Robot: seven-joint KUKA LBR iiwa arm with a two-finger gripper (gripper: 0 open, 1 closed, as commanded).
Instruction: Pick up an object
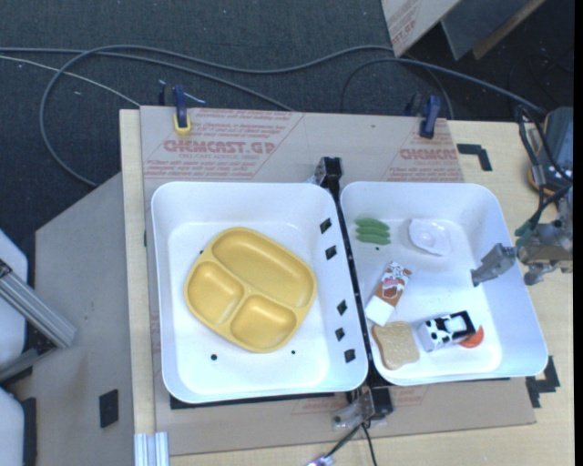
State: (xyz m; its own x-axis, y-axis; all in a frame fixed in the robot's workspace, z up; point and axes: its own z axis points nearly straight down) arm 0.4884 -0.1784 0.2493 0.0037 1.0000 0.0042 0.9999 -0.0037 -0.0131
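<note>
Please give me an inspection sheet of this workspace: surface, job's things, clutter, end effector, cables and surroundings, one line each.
Surface: wooden bench with a printed cardboard sheet held by two blue clamps; left bin and right bin sit side by side.
Job's things: in the right bin, a green item, a white lid-like piece, a small brown-and-white packet, a toast-shaped piece, a black-and-white toy beside a red piece.
Clutter: yellow divided tray in the left bin.
End effector: end effector over the right bin's right side, holding nothing visible.
Cables: grey cables on the dark floor; another cable at the bench's front edge.
Surroundings: cardboard box at the top.
</note>
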